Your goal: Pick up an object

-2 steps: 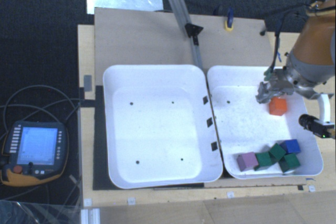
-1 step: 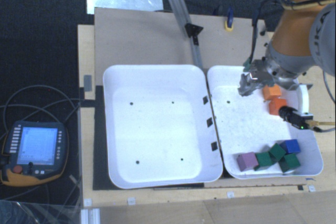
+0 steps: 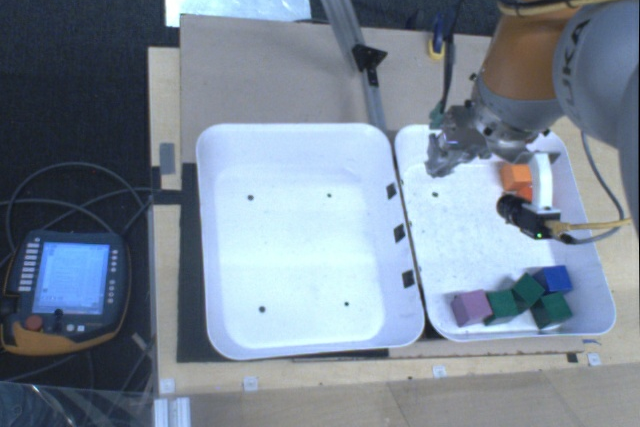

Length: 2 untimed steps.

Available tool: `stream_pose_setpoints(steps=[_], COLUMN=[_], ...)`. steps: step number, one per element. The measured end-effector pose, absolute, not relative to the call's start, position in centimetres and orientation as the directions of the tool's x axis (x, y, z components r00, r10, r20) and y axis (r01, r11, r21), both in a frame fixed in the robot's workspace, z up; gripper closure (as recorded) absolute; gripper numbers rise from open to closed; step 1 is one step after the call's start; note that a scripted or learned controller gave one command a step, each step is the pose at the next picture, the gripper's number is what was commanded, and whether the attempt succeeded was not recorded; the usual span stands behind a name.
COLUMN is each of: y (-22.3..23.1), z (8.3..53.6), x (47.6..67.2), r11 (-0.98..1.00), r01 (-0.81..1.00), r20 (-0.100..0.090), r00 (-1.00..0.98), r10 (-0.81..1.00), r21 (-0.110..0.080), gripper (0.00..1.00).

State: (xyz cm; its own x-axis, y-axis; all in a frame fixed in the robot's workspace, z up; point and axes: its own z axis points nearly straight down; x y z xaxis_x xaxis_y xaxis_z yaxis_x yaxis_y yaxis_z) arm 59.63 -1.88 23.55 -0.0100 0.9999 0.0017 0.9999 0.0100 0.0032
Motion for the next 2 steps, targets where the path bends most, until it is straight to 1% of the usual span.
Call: stream_pose_setpoints(steps=[2], y=[9.4], z=[25.0], x=[62.3], r11=[0.011], r01=[1.0], r20=[0.003], r00=[-0.011], r10=[1.0], r21=[0.004], gripper=[1.0])
